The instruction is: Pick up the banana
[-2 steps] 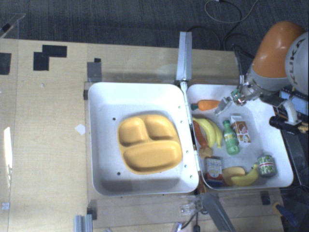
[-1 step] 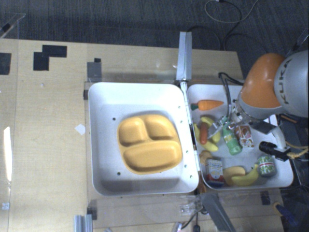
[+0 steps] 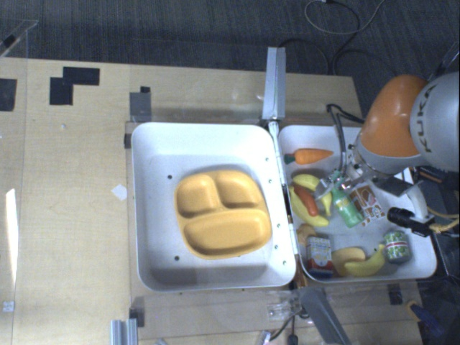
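A yellow banana (image 3: 364, 262) lies curved along the front wall of the right bin (image 3: 424, 268). A second yellow banana-like fruit (image 3: 305, 183) lies at the bin's left side, with a red pepper (image 3: 305, 202) resting on it. My gripper (image 3: 336, 184) hangs low over the middle of the right bin, just right of that second fruit and above a green bottle (image 3: 348, 211). It sits well behind the front banana. The grey wrist with its orange band (image 3: 392, 121) hides the bin's back right part.
An orange carrot (image 3: 313, 156) lies at the back of the right bin. A green-labelled can (image 3: 396, 246), a small carton (image 3: 320, 253) and a printed packet (image 3: 369, 201) crowd the bin. The left bin (image 3: 151, 214) holds a yellow divided plate (image 3: 219, 213).
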Robot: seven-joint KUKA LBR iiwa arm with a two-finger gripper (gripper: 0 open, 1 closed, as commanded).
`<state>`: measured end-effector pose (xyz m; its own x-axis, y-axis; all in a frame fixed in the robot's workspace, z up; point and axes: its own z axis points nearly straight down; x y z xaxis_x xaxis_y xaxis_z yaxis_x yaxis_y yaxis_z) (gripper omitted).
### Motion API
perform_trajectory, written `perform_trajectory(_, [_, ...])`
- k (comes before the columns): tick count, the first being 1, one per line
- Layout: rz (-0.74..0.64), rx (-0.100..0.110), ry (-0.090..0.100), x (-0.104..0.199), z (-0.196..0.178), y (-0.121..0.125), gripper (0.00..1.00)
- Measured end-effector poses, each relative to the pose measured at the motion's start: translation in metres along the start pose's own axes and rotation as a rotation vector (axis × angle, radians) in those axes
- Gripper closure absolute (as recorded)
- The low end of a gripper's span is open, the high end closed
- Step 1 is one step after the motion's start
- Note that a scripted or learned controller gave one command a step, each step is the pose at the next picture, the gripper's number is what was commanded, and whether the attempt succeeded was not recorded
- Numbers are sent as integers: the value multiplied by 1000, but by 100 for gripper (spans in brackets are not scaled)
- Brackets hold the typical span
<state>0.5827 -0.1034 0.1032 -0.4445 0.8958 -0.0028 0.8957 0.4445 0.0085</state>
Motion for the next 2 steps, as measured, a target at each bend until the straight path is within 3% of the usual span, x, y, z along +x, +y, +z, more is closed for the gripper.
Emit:
perform_trajectory(1, [-50,4,1,43,-94,52,100])
perform_trajectory(2, [-70,4,2,116,-155,79,100])
